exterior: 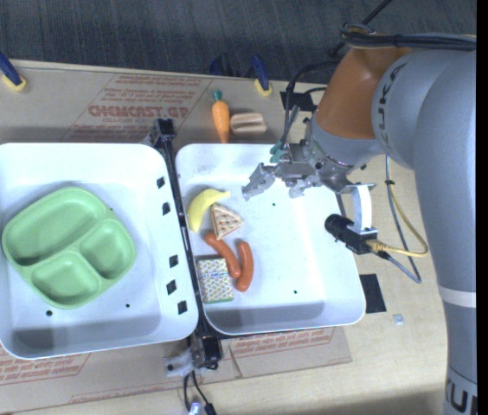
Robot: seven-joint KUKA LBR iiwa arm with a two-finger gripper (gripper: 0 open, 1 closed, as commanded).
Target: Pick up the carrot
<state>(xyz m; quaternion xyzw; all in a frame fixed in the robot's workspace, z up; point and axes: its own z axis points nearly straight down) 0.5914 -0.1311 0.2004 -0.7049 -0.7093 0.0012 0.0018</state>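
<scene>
The carrot (220, 118), orange with a green top, lies on the cardboard just beyond the far edge of the right bin (330, 284), outside both bins. My gripper (277, 184) hangs over the upper middle of the right bin, roughly a hand's width right of and nearer than the carrot. Its two fingers (257, 181) stand apart with nothing between them, so it is open.
A tan bun-like piece (247, 124) sits right beside the carrot. In the right bin lie a banana (205, 206), a sandwich wedge (224, 221), two sausages (242, 264) and a small square packet (215, 280). The left bin (19, 335) holds a green divided plate (69, 245).
</scene>
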